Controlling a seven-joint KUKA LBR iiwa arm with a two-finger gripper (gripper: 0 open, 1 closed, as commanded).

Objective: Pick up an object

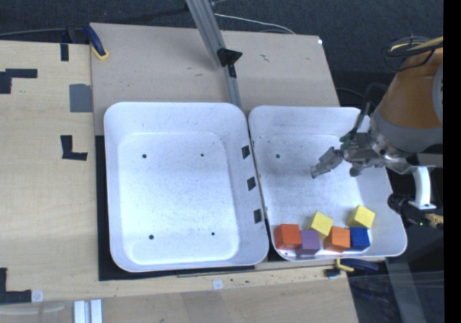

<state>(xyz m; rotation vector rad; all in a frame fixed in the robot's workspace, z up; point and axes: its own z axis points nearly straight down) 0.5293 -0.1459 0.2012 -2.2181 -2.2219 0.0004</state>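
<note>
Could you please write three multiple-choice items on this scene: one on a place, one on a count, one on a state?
1. Where do the blocks lie?
A. In the left bin
B. Along the right bin's near edge
C. On the bench outside the bins

2. How many yellow blocks are there?
A. One
B. Two
C. Four

3. What is the gripper holding?
A. Nothing
B. A blue block
C. An orange block

Answers:
1 B: the blocks sit along the near edge of the right bin.
2 B: one yellow block lies by the purple block, another yellow block above the blue block.
3 A: the gripper hangs over bare bin floor, away from the blocks.
</note>
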